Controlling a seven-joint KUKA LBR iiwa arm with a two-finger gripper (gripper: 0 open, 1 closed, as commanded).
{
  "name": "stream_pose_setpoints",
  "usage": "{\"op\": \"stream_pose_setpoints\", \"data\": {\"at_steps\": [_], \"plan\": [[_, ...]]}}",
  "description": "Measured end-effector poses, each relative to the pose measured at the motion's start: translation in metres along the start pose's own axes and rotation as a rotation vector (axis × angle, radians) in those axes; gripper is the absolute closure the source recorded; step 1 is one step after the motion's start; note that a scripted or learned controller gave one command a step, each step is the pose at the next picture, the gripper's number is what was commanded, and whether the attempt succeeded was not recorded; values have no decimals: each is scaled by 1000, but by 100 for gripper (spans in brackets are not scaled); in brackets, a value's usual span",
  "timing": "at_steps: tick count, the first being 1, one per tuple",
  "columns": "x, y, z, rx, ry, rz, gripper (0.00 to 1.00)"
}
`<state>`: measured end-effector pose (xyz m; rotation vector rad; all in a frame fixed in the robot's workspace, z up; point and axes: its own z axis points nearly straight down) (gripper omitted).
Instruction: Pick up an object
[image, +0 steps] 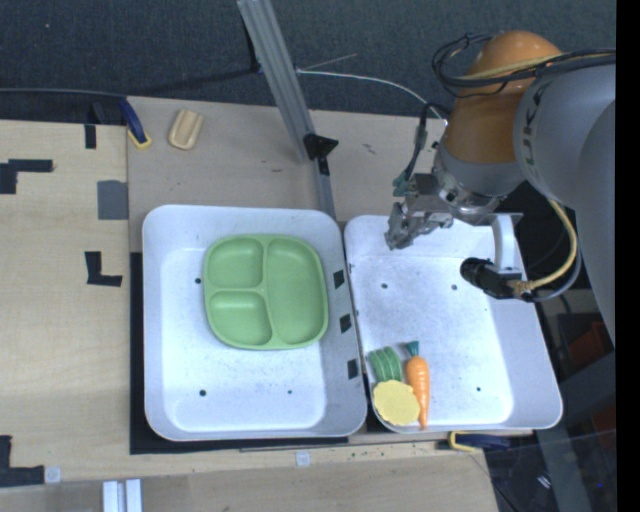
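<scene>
The gripper (400, 235) hovers over the right bin's (520, 330) far edge, carrying nothing. The toy carrot (418, 388) lies well nearer the camera; descend squarely across it.

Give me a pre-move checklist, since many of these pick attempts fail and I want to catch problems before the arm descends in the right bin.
1. Targets present in the right bin: ok. A carrot, a yellow round piece and a green ridged piece sit at its near left corner.
2. Gripper over a target: not ok. It hangs at the bin's far left corner, well away from the cluster.
3. Gripper free of load: ok, nothing visible between its tips.
4. Targets separated: not ok. The carrot touches the yellow piece, and the green piece is tight against them.
5. Clearance from the bin wall: cannot tell; the cluster is very near the divider.
6. Green plate out of the way: ok, in the left bin.
</scene>
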<state>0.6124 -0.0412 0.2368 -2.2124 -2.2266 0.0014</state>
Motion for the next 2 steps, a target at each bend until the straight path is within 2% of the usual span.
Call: {"op": "stream_pose_setpoints", "data": {"at_steps": [2], "plan": [[113, -17, 18, 0, 1, -2, 100]]}}
